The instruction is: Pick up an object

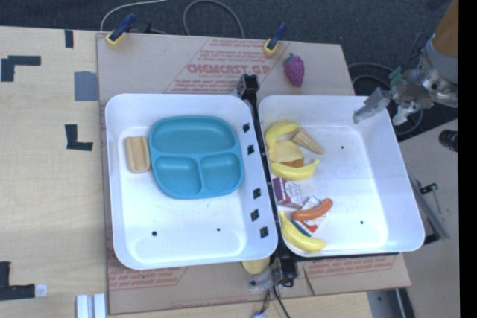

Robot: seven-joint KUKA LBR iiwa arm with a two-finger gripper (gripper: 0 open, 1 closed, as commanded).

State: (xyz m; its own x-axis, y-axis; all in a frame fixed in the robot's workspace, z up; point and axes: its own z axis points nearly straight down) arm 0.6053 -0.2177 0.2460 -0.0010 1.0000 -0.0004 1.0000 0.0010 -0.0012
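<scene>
In the left bin (pixel 119 182) lie a tan block (pixel 136 154) and a blue tray (pixel 197 156). At centre frame, the right bin (pixel 373 190) crowds bananas (pixel 292 168), a cone (pixel 307 141) and a sausage (pixel 311 210) together. The gripper (pixel 384 102), upper right, is spread open and holding nothing. Best to descend on the cone, the most separate piece.
</scene>
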